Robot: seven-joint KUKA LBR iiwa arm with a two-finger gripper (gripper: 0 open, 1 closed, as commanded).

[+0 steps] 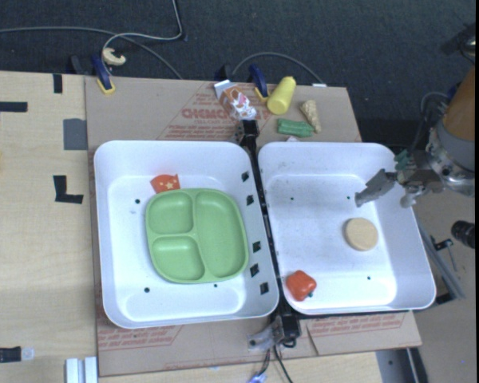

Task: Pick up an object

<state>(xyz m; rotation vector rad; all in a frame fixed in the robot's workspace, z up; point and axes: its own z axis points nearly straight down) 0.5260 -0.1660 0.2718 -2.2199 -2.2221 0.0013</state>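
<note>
The end effector [385, 184] hovers with fingers spread wide and holding nothing over the right bin [335, 162], just above the tan round disc [361, 234] lying on that bin's floor.

Two white bins [116, 214]. Left: green divided plate [195, 234], small orange-red piece [165, 183]. Right: tan round disc [361, 234], red-orange object [301, 285]. Far side: yellow bottle [282, 94], green strip [294, 128].
</note>
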